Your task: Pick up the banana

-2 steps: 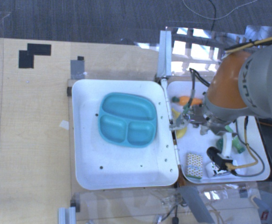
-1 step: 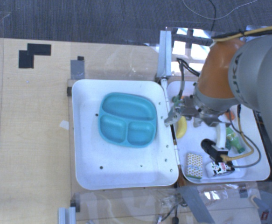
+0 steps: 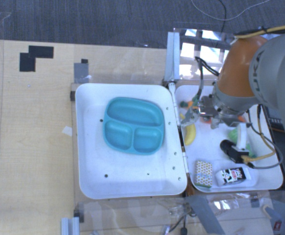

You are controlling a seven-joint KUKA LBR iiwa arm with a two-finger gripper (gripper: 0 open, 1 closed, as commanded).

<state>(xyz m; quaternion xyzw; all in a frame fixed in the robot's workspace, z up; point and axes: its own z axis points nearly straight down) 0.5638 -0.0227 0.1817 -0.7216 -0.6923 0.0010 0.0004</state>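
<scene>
While the grey arm point(image 3: 264, 67) leans in over the far end of the right bin point(image 3: 265, 179), its gripper point(image 3: 197, 110) hangs low near that bin's left wall, and from here I cannot tell whether it is wide or narrow, or whether anything is in it. The banana point(image 3: 189, 134) lies in the right bin, hard against the left wall, just on the near side of the gripper and not lifted. The wall crowds it on one side. Small orange bits point(image 3: 193, 104) show around the gripper, too hidden to name. Further right, partly under the arm, sits a green-and-white thing point(image 3: 241, 133). At the near end of the same bin a speckled pad point(image 3: 204, 173) and a small black-and-white carton point(image 3: 233, 175) lie side by side, well apart from the banana. By my count there are two bins, one banana, one pad and one carton. The left bin point(image 3: 89, 136) holds one blue plate point(image 3: 132, 125) with three compartments, lying flat near its middle.
</scene>
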